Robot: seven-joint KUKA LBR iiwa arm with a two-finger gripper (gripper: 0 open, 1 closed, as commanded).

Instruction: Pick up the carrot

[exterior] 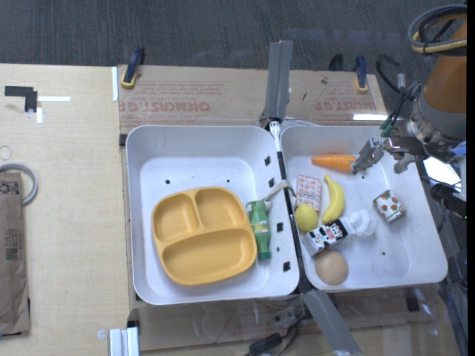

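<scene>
The orange carrot [333,161] lies flat near the back of the right bin [415,251], its thin tip pointing left. My gripper [383,156] hangs just right of the carrot's thick end, with one finger [366,156] close beside it and the other finger [404,160] further right. The fingers stand apart with nothing between them. The carrot rests on the bin floor, free of the gripper.
The right bin also holds a banana [333,199], a lemon [306,217], a strawberry-print packet [308,190], a small can [388,206], a white bottle [360,222], a black-and-white carton [327,234] and a brown ball [332,267]. In the left bin sit a yellow divided plate [204,233] and a green bottle [260,229].
</scene>
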